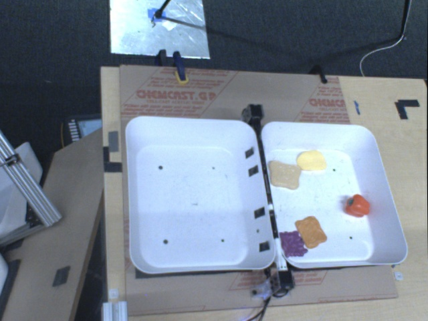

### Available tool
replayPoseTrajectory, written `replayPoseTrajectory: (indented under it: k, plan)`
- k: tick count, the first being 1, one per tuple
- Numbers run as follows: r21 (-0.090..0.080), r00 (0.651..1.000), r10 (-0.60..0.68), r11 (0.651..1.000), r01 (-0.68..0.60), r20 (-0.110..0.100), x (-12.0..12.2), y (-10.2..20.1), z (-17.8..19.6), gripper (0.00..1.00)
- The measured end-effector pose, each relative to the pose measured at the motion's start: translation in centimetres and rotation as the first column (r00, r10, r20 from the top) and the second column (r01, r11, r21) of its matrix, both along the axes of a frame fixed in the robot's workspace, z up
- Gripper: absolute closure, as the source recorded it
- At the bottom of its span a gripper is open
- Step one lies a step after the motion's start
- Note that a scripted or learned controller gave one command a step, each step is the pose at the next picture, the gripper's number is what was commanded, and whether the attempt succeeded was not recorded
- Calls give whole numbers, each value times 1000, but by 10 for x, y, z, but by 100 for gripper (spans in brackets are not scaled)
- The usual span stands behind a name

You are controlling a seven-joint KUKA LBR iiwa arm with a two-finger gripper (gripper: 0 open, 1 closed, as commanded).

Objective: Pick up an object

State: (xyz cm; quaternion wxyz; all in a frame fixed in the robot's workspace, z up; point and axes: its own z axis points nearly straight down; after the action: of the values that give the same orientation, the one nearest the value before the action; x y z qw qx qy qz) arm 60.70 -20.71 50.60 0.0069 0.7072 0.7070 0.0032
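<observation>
The right bin [381, 172] holds several small objects. A yellow rounded piece [311, 160] lies near its back, with a tan bread-like piece [284, 174] just left of it. A red-orange pepper-like object [357, 205] rests toward the bin's right side. Near the front left corner an orange flat piece [311, 231] lies touching a purple grape-like cluster [292, 243].
The left bin [134, 179] sits beside the right one, joined along a black-clipped seam [263, 186]. Both rest on a cardboard sheet [221, 92] on the wooden bench. A shiny metal plate [159, 17] lies on the dark floor behind. An aluminium frame [23, 186] stands at far left.
</observation>
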Motion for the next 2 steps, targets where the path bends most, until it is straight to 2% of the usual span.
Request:
replayPoseTrajectory:
  k: [1,2]
  plan:
    - [8,1000,17,1000,-17,-6,-23,123,33,100]
    - [8,1000,14,1000,-14,-11,-31,212,29,100]
